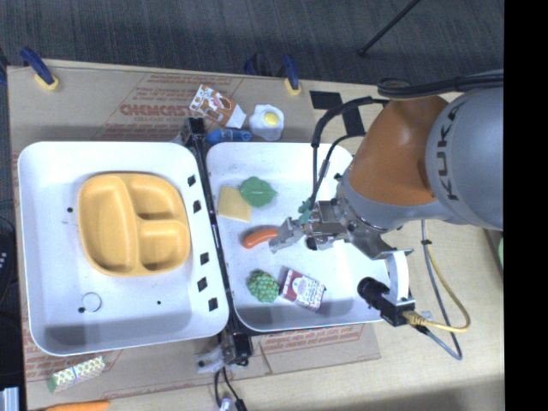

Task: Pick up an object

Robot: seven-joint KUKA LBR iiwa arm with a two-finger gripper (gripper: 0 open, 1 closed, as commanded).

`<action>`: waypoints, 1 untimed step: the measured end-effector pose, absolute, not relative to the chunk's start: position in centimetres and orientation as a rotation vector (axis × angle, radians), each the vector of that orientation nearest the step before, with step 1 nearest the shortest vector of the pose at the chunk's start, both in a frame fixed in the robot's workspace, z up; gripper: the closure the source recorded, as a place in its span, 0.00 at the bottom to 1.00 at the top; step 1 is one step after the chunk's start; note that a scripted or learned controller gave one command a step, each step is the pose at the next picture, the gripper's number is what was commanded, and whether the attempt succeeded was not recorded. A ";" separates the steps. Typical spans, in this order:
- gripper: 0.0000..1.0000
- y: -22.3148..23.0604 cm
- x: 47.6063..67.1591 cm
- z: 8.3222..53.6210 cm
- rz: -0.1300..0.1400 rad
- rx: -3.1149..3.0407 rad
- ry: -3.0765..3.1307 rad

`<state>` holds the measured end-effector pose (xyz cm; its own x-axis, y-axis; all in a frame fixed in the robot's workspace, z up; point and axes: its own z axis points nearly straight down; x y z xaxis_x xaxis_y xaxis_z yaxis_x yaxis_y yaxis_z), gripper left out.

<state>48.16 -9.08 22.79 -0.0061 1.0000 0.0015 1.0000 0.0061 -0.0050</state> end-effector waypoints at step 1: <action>0.00 -10.5 55.8 9.9 0.007 -2.140 -2.293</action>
